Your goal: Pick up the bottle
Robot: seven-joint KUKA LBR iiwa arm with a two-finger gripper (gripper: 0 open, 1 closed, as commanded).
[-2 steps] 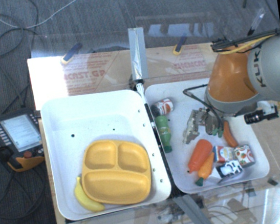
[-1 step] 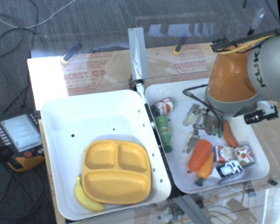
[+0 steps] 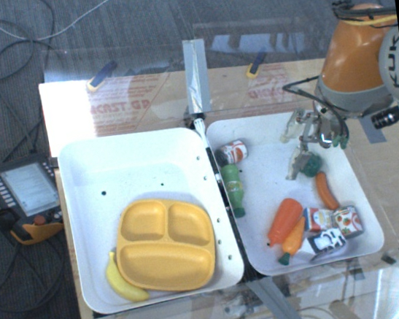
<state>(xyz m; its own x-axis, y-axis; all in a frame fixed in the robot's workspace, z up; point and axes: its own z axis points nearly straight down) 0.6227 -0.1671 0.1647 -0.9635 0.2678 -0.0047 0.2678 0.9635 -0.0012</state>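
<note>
Yellow plastic shows nearest: a divided tray [image 3: 169, 244] sits in the left bin [image 3: 83, 171]. In the right bin [image 3: 262, 135], the green bottle [image 3: 233, 191] lies against the dividing wall, well apart from the end effector [image 3: 303, 149], whose finger spread cannot be told.

Bright, even overhead light — glare whitens the bench's [image 3: 67, 111] upper-left corner; soft shadows, slightly soft focus.
</note>
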